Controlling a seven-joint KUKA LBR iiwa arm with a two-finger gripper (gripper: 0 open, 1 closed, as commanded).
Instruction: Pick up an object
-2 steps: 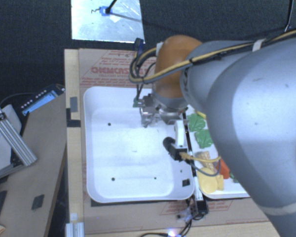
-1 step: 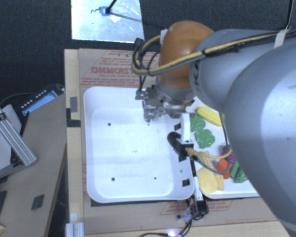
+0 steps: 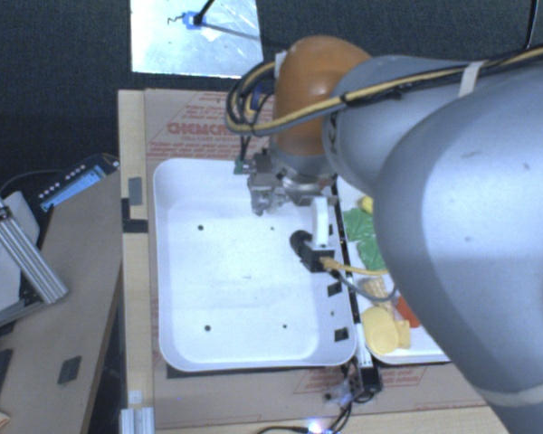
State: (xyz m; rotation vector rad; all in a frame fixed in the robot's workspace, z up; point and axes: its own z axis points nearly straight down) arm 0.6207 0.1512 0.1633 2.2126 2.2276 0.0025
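Observation:
My gripper (image 3: 261, 202) hangs over the far right part of the left white bin (image 3: 190, 269), close to its back wall. Nothing shows between it and the bin floor beneath. The grey arm with its orange band comes in from the right and hides most of the right bin (image 3: 407, 355). In the visible strip of that bin lie a green object (image 3: 366, 235), a yellow object (image 3: 385, 329), a small red-orange piece (image 3: 407, 313) and a tan piece (image 3: 373, 287). All of them lie to the right of the gripper, across the divider.
Both bins rest on a brown cardboard sheet (image 3: 176, 125). A shiny foil sheet (image 3: 195, 21) lies beyond the bins. A wooden side surface (image 3: 63, 306) with a metal rail (image 3: 18, 242) and a blue device (image 3: 72, 181) stands to the left.

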